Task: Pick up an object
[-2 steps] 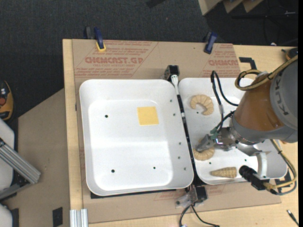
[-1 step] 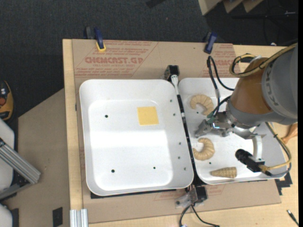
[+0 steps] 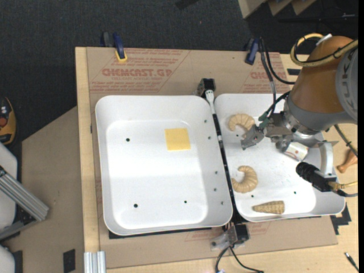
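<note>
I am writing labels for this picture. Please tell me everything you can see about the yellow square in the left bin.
The yellow square is a thin, flat piece with straight edges and a plain, even, pale yellow surface; it looks like a cheese slice, perhaps a plastic toy. It lies flat on the floor of the left bin, in the upper middle part, slightly toward the right bin. Nothing touches it except the bin floor. The gripper is over the right bin, well apart from it.
</note>
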`<state>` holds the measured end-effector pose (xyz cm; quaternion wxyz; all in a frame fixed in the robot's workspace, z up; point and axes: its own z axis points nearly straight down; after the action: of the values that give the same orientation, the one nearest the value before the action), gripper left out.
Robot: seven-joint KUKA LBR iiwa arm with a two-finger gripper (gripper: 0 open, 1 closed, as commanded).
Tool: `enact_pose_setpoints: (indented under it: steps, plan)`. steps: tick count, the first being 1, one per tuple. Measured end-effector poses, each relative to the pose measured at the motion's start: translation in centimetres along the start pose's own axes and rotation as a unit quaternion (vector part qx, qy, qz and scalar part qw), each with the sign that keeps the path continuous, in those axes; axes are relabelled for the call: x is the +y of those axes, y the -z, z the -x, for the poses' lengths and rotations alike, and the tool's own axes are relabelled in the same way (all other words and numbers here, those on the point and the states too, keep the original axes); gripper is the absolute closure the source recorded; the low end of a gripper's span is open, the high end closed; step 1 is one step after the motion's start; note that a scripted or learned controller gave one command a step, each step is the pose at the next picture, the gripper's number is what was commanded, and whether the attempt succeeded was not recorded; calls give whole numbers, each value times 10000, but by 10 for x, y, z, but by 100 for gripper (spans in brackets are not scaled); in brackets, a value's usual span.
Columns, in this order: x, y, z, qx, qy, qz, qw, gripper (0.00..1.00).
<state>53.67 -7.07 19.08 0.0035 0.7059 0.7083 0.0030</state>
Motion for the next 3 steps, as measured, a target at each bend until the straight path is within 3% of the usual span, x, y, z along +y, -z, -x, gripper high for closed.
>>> enact_pose_setpoints:
  steps: [1, 2, 3]
  plan:
    - [15, -86, 36, 5, -34, -81, 10000, 0]
    - [-59, -107, 36, 19, -36, -88, 10000, 0]
    - [-1, -106, 44, -9, -6, -16, 10000, 0]
